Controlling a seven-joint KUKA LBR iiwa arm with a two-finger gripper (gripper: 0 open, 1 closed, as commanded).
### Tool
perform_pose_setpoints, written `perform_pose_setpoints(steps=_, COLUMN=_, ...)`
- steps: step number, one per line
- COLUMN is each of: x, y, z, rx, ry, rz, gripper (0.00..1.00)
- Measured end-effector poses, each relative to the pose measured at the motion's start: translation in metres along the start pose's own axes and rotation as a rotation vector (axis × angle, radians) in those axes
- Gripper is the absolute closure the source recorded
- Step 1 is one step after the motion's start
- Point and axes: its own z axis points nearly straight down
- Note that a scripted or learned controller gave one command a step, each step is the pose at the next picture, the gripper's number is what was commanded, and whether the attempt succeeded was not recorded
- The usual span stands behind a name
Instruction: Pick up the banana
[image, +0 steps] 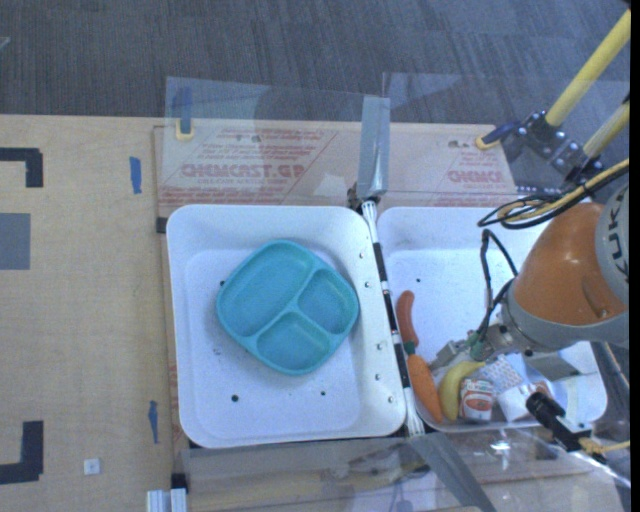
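Note:
The yellow banana (454, 384) lies near the front edge of the right bin (440, 255), curved, between an orange carrot (424, 388) and a small red-and-white container (478, 399). My gripper (472, 349) hangs just above the banana's upper end, below the arm's orange band (565, 275). The arm's bulk hides the right part of this bin.
A red sausage (405, 314) lies left of the gripper near the divider. A white cup (516, 401) sits right of the container. The left bin (190, 330) holds a teal divided plate (288, 306). Black cables (495, 262) loop off the arm.

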Motion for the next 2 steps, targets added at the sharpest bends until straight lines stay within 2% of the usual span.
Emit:
perform_pose_setpoints(steps=1, x=-0.0016, y=-0.0018, z=0.0086, rx=0.004, ry=-0.006, rz=-0.007, gripper=0.0)
perform_pose_setpoints(steps=2, x=-0.0009, y=-0.0012, z=-0.0005, rx=0.002, ry=-0.003, rz=-0.005, gripper=1.0)
